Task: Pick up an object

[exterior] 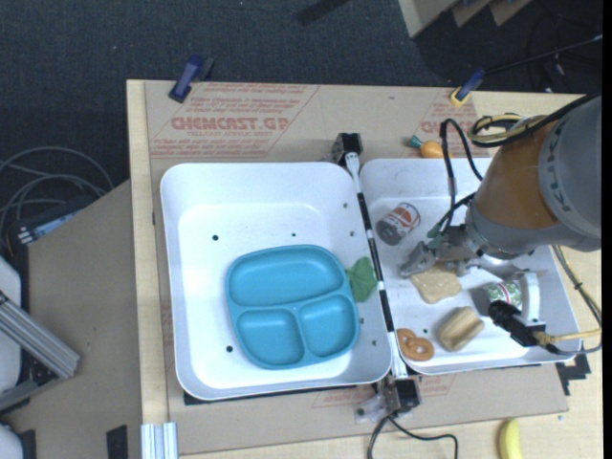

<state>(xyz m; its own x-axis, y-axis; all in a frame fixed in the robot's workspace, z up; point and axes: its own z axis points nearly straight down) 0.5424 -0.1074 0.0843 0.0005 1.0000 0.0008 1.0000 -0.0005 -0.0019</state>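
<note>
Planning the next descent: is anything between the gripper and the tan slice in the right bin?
Nothing visible is. The gripper sits low in the right bin, just above and left of the tan slice, with no object between them. The can lies up-left, the bread roll and pretzel below.

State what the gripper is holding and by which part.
Cannot be told. The gripper is low in the right bin, just above the tan slice of bread and beside the can, with nothing visibly between its fingers.

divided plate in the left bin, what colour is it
Light blue all over, plain with no pattern; the divided plate shows clearly in the camera view, lying in the left bin.
</note>
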